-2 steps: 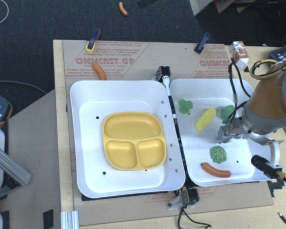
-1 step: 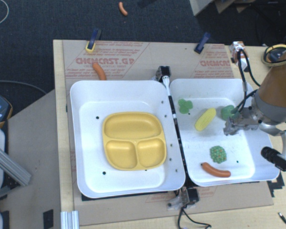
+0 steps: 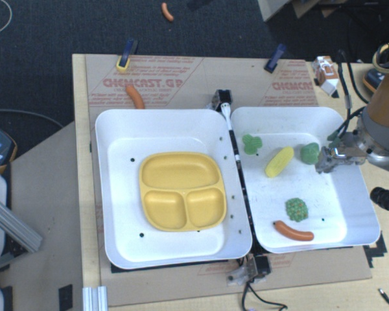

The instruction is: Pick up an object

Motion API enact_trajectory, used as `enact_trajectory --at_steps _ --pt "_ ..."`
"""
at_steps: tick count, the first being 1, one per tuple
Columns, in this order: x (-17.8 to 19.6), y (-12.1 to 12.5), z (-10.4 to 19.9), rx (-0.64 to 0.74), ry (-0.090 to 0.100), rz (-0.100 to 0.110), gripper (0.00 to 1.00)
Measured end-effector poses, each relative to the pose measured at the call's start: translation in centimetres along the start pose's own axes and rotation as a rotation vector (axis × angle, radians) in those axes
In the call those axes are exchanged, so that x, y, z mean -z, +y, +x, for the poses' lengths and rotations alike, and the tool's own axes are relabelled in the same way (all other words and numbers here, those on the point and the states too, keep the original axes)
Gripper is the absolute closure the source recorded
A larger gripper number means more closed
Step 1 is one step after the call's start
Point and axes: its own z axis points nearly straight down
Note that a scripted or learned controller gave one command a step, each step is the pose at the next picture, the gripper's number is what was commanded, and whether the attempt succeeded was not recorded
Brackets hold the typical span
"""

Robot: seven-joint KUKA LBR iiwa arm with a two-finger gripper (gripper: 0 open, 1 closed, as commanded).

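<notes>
- The gripper (image 3: 325, 162) is hanging low at the right side of the right bin (image 3: 350, 193), just beside a small green piece (image 3: 310, 153), apparently toy food; whether it is touching that piece cannot be told from the camera view.
- The state of the pincer cannot be told: the tip is reading as one dark, blurred shape, and nothing is showing between the tips.
- The green piece is sitting nearest the tool, so it is looking like the likeliest target. It is appearing small, rounded and light, probably hard plastic or foam, so it is likely to roll or skid away under a sideways nudge. A hold straight down across its widest part is seeming safest.
- The yellow corn (image 3: 279, 162) is lying at a slant near the bin's middle, left of the green piece. It is looking stiff, smooth and elongated; a pinch across its short axis at mid-length would suit it.
- A leafy green piece (image 3: 251, 144) is lying near the left wall, and a knobbly broccoli (image 3: 296, 208) is resting lower down; its bumpy surface should be giving better friction.
- The orange sausage (image 3: 294, 231) is lying close to the near rim, thin and slippery-looking, so it would be calling for a crosswise pinch at its middle.
- The left bin (image 3: 117, 173) is holding a yellow divided plate (image 3: 181, 191), too broad and flat for an easy hold.
</notes>
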Motion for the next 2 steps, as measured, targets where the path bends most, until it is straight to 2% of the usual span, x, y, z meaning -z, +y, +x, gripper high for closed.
enact_trajectory --at_steps 1,2 --pt "2.4 0.1 0.0 0.000 0.000 0.001 1.00" --pt "2.0 3.3 4.0 0.005 0.003 0.003 1.00"
